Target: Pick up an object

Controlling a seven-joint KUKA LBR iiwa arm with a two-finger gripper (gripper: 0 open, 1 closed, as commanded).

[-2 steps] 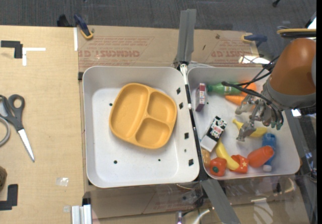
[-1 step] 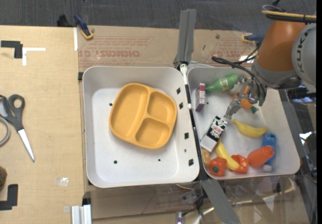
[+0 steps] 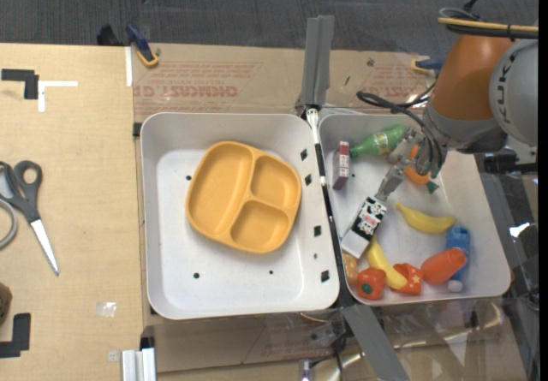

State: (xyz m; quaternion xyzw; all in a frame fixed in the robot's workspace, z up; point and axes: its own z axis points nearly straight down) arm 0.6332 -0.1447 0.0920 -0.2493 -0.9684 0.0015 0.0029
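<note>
Your arm reaches into the right bin; you are at the approach step, with nothing lifted yet. The pincer hangs low over the bin, and whether it is open or closed cannot be told here; nothing is visibly held. Just below it lies a black-and-white carton; just beside it, toward the arm, a banana; above it, a green bottle. Judged next: settle on one item, centre over it, then descend.

matt plastic tray, glossy white bins
</note>
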